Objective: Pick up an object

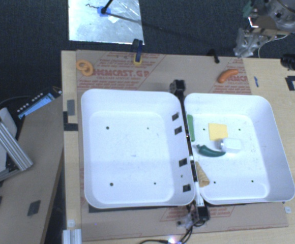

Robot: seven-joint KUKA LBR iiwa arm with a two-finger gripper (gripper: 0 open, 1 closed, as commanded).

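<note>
Two white bins side by side: left bin point(129, 151) bare, right bin point(249, 187) holding a yellow square point(218, 131), a green stick point(190, 127), a dark green curved piece point(208, 151), a pale clear object point(232, 146) and a tan cone point(202, 175). Gripper point(245, 43) up at top right, above the bench beyond the right bin, near an orange sausage-shaped piece point(228, 75).

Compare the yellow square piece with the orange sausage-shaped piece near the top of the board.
The yellow square is flat and angular; the orange sausage-shaped piece is long and rounded. The square lies inside the right bin, beside a small white object; the orange piece lies outside it, on the brown board behind its rim. Both are small and lie apart from the gripper.
</note>
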